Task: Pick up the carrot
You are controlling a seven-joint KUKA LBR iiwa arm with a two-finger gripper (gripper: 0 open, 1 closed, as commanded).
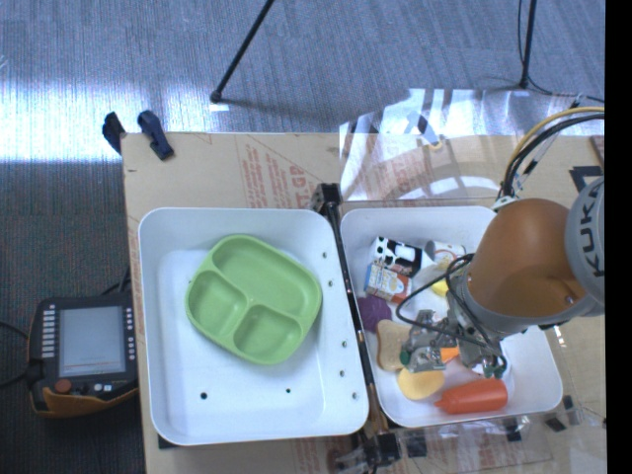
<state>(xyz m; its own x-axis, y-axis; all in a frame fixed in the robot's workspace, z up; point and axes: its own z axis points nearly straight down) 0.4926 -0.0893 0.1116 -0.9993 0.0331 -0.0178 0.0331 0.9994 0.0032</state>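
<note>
Altogether we count two white bins on the bench: the left bin (158, 265) and the right bin (548, 378), side by side. We see one green divided plate (254, 299) with three compartments lying in the left bin, tilted slightly in the scene. In the right bin we count several toys in a cluster: one black-and-white cow-patterned piece (397, 254) at the far side, one small printed carton (385, 281) just near of it, one purple piece (372, 312), one tan bread-like slice (390, 345), one yellow piece (419, 384) and one carrot (472, 396). The carrot is orange-red and lies on its side along the near wall of the right bin, touching or just beside the yellow piece on its left. Outside the bins we count one teach pendant (87, 354) on the floor at the left and two dark clamps (138, 132) at the bench's far left corner.

One arm (528, 265) reaches in from the right, its orange band over the right bin, wrist bent downward. Its gripper (434, 349) hangs low over the cluster, just far of the carrot and the yellow piece. Whether it is released or clenched we cannot tell, the mechanism being too cluttered to read.
</note>
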